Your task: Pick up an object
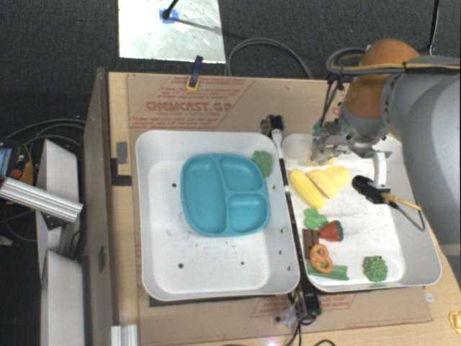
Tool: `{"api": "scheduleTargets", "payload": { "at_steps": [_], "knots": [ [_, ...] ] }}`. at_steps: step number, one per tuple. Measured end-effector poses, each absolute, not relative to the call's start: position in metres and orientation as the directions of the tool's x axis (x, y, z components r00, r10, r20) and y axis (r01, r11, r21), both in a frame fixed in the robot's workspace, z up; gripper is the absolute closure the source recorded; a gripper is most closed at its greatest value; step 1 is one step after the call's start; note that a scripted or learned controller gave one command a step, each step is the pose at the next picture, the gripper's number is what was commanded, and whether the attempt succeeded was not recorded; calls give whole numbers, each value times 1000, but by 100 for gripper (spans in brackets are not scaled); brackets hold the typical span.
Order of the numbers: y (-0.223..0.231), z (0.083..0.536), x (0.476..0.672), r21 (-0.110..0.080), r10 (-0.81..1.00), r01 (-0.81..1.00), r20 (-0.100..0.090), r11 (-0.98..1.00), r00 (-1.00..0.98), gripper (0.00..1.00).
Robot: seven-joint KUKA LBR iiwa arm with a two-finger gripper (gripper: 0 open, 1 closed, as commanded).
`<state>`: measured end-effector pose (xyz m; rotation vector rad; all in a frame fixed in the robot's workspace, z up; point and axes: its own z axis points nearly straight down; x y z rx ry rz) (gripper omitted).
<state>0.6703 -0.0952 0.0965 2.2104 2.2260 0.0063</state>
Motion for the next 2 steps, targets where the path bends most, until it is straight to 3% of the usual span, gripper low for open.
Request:
{"api": "scheduleTargets", "payload": {
  "at_steps": [1, 2],
  "knots": [
    [-95, 96, 670, 5, 1000, 1000, -1, 8, -8, 0],
    [-128, 85, 669, 4, 1000, 1000, -2, -1, 1, 0]
  ]
}}
